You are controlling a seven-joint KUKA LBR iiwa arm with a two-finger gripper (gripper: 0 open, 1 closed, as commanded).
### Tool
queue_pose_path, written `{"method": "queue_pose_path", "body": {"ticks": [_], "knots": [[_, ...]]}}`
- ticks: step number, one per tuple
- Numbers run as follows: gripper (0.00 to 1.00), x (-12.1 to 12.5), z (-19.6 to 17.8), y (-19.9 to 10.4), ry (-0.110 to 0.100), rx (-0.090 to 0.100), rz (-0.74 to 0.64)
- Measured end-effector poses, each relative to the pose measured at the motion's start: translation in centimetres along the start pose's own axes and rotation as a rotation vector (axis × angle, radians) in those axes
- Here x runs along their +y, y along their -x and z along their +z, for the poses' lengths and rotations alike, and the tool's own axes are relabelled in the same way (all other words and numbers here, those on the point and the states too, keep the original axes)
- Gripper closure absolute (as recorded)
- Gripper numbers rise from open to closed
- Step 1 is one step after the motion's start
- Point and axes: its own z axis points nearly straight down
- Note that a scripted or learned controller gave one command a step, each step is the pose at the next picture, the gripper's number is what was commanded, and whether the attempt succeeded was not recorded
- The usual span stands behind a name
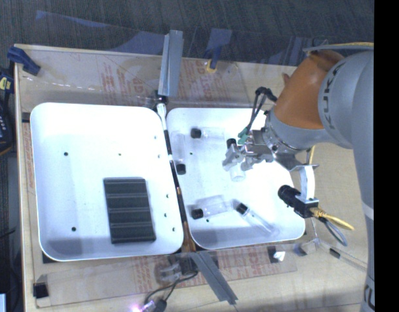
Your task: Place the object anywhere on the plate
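The plate (pixel 129 210) is a black ridged rectangle lying flat in the left bin (pixel 56 129), toward its front. My gripper (pixel 236 160) hangs over the middle of the right bin (pixel 287 229), far to the right of the plate. A small clear object (pixel 237 173) shows just at its tip; whether it is gripped is not visible. Three clear vials with black caps lie in the right bin: one (pixel 206 134) at the back left, one (pixel 210 208) at the front left, one (pixel 255 217) at the front middle.
A metal divider (pixel 171 155) runs between the two bins, with a small black piece (pixel 180 168) beside it. The grey arm with its orange band (pixel 303 99) covers the right bin's back right corner. Wooden bench surrounds the bins.
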Motion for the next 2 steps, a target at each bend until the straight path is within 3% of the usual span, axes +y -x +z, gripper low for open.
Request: {"method": "queue_pose_path", "body": {"ticks": [1, 2], "knots": [[1.0, 2.0, -1.6, -11.9, 0.0, 0.002, -0.165], [1.0, -6.9, 1.2, -15.9, -0.003, 0.002, -0.312]]}}
